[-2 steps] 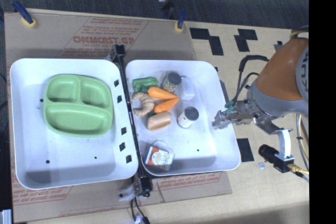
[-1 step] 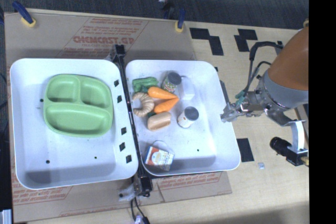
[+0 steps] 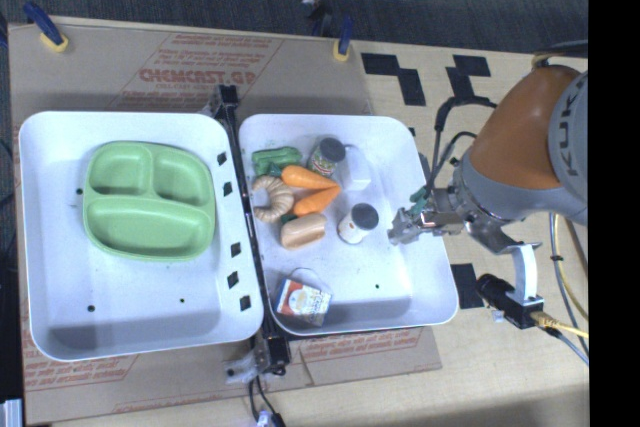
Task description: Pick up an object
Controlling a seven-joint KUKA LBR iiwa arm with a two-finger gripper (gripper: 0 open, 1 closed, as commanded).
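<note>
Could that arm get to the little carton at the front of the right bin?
Probably yes. The carton lies by itself near the bin's front edge, with bare floor between it and the gripper at the right wall.

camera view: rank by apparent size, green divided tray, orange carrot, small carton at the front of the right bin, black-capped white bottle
1. green divided tray, far the largest
2. orange carrot and small carton: look too alike to rank
3. black-capped white bottle, smallest
</note>
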